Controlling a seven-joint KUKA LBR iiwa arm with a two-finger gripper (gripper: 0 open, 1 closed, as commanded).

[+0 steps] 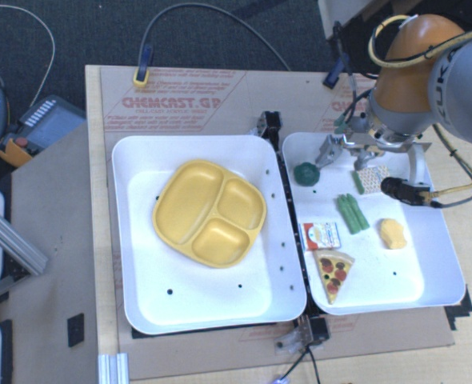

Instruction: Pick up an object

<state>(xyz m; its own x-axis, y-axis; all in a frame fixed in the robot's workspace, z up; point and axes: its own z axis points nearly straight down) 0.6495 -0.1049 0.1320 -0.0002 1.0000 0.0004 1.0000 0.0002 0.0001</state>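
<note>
Right bin is holding a dark green ball at far left, green pieces mid-bin, a yellow lump, a red-white packet and a toy pizza slice nearest. Gripper is hovering over a speckled white item at the far end; jaw state: cannot tell. Left bin is carrying a yellow divided plate. Nothing is sitting between the fingers.
</note>
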